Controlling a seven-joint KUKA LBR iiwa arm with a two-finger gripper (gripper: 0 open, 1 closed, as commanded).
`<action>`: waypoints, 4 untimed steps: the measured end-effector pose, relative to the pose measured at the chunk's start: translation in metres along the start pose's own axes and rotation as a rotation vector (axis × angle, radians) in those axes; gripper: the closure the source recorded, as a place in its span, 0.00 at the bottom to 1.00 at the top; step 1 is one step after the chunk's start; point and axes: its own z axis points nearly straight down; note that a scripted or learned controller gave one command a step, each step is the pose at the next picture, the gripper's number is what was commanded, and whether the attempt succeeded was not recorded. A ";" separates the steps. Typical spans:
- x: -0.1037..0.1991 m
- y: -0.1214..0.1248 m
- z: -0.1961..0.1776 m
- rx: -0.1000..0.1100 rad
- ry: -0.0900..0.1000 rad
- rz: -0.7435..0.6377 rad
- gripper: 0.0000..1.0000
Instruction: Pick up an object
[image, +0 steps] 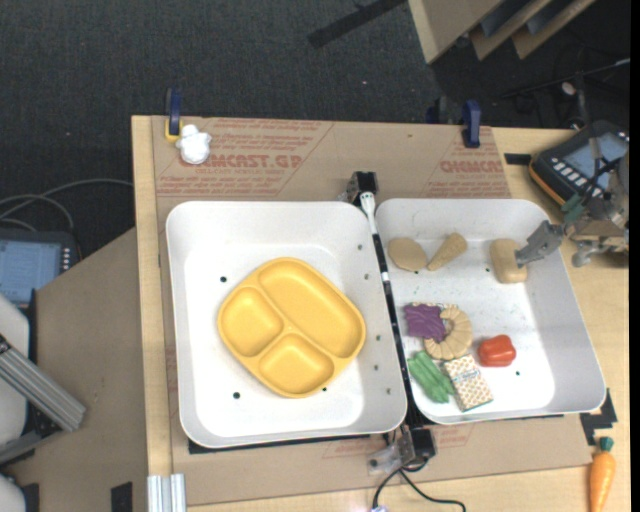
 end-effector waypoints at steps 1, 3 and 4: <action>-0.022 -0.041 0.140 -0.002 0.002 -0.003 0.00; 0.001 0.101 0.156 0.044 -0.002 -0.007 0.00; 0.022 0.109 0.152 0.003 0.002 -0.002 0.00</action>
